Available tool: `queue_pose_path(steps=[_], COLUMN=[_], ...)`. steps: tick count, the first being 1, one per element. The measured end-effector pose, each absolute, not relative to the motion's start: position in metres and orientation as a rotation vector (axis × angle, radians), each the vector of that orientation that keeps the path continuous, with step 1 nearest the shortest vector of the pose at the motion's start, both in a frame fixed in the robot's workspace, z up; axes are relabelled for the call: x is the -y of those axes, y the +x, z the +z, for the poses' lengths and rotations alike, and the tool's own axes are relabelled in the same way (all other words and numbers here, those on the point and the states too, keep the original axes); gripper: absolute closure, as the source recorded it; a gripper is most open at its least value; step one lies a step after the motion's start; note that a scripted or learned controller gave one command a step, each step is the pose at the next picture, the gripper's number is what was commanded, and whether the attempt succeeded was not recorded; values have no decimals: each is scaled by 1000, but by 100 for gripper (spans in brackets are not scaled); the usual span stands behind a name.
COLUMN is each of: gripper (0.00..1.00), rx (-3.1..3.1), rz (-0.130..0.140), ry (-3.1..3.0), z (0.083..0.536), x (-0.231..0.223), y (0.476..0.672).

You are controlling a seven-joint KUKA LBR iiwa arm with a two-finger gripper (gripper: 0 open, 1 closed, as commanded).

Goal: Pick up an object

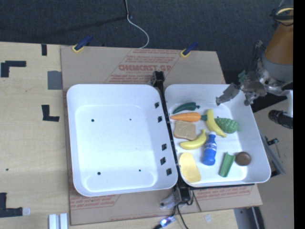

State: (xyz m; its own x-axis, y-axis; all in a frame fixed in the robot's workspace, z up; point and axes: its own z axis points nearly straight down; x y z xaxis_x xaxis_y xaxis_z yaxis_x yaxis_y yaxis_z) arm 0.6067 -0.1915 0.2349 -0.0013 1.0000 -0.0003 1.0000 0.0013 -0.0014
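White plastic forms two shallow bins set side by side on a sheet of brown cardboard (143,66), and the right bin (257,142) serves as the landmark for everything below. Inside it, toy food is gathered. An orange carrot (187,117) lies near the bin's far left corner, with a dark green pepper (185,107) just beyond it. A tan slice of bread (186,130) is seen just nearer than the carrot, and a yellow banana (194,141) curves against the bread's near edge. A second banana (213,123) lies toward the bin's middle, touching a bumpy green vegetable (228,125) on its right. A blue bottle (209,150) with a white label lies at the bin's centre. A pale yellow oval piece (189,167) rests at the near left corner; a green cucumber (227,163) and a brown round piece (243,158) sit close together toward the near right corner.

The left bin (76,128) adjoins the right bin's left wall.

The gripper (236,93) is held over the right bin's far right edge — above the rim, apart from all the toys. Nothing is seen between its fingers; whether they are spread or closed cannot be told. The arm (279,46), grey below an orange band, rises beyond the bin's far right corner.
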Motion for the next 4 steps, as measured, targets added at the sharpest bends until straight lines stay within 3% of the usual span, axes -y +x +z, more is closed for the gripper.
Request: queue_pose_path(steps=[1, 2, 3, 4], gripper=[0, 0, 100, 100], rx=[2237, 2242, 2235, 2232], rz=[-13, -17, -9, 25], ry=[-2229, -2235, -2229, -2216], z=[112, 103, 108, 105], x=[193, 190, 189, 135], y=[584, 574, 571, 669])
